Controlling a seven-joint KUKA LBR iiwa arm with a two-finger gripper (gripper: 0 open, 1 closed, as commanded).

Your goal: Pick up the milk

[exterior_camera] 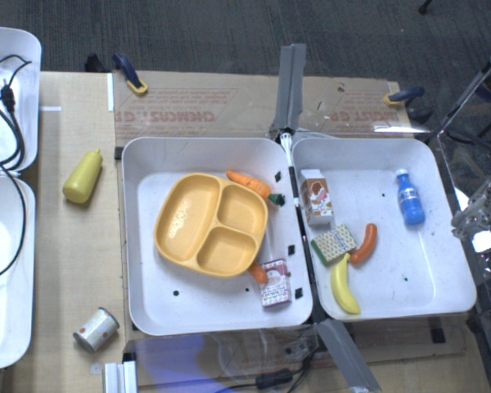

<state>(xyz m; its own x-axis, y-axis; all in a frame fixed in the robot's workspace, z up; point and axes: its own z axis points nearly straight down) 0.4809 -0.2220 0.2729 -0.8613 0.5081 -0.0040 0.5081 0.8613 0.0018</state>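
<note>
A white carton with a brown and red label, which looks like the milk (316, 197), lies in the right bin (442, 301) near its left wall. A second small carton with a pink print (276, 283) lies in the left bin (139, 219) at its front right corner. Grey metal parts of the gripper (475, 223) show at the right rim of the right bin. They are well to the right of both cartons and touch nothing.
The right bin also holds a blue bottle (409, 196), a checkered box (334, 242), a sausage (364, 244) and a banana (344, 283). A yellow divided plate (211, 223) and carrot (250, 182) sit in the left bin. A yellow bottle (83, 177) and can (95, 328) lie outside.
</note>
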